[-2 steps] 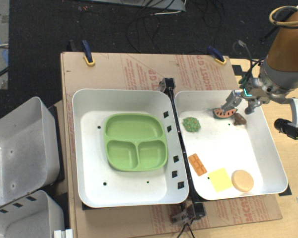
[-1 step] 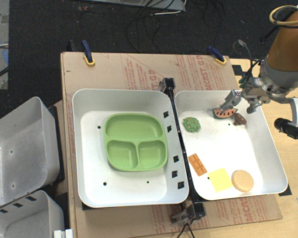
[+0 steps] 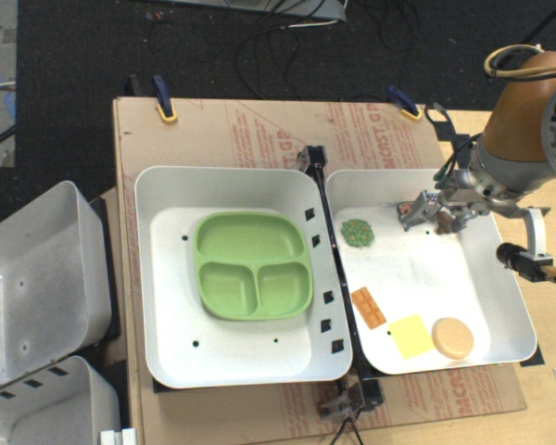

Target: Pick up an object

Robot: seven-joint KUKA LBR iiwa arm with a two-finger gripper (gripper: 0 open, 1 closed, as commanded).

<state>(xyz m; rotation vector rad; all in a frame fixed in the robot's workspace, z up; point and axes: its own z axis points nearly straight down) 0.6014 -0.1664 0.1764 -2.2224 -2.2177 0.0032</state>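
Observation:
The right bin (image 3: 500,276) holds a green bumpy ball (image 3: 357,233) near its far left, an orange rectangular block (image 3: 368,307), a yellow square piece (image 3: 409,335) and a tan round disc (image 3: 453,337) near the front. My gripper (image 3: 419,211) hangs over the far part of the right bin, to the right of the green ball and apart from it. Nothing shows between its fingers.
The left bin (image 3: 157,276) carries a light green divided tray (image 3: 254,265). A black divider (image 3: 330,248) runs between the bins. More white bins (image 3: 37,286) stand off the bench to the left. Blue-and-yellow clamps (image 3: 165,105) hold the board's far edge.

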